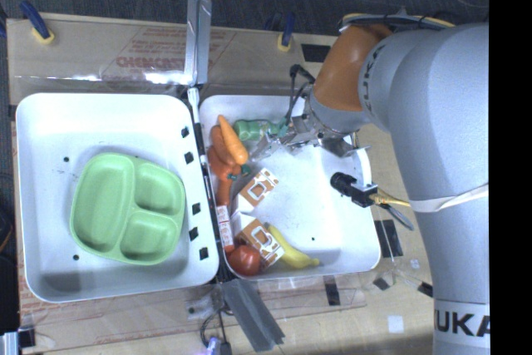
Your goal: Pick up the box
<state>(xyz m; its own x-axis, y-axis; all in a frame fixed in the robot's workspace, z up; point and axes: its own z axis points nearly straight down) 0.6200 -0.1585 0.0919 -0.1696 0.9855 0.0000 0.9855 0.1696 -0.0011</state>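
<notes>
Two small white-and-brown boxes lie in the right bin (pixel 332 229). One box (pixel 259 187) is near the bin's middle left. The other box (pixel 264 241) is lower down, between a red tomato (pixel 243 260) and a banana (pixel 296 253). My gripper (pixel 283 137) is low over the bin's upper part, beside a green item (pixel 249 129) and above the upper box, apart from it. Nothing shows between the gripper and either box.
Two orange carrots (pixel 230 142) lie along the right bin's left wall, with a narrow packet (pixel 223 217) below them. The left bin (pixel 50 120) holds a green divided plate (pixel 129 208). The arm's grey body covers the right bin's right side.
</notes>
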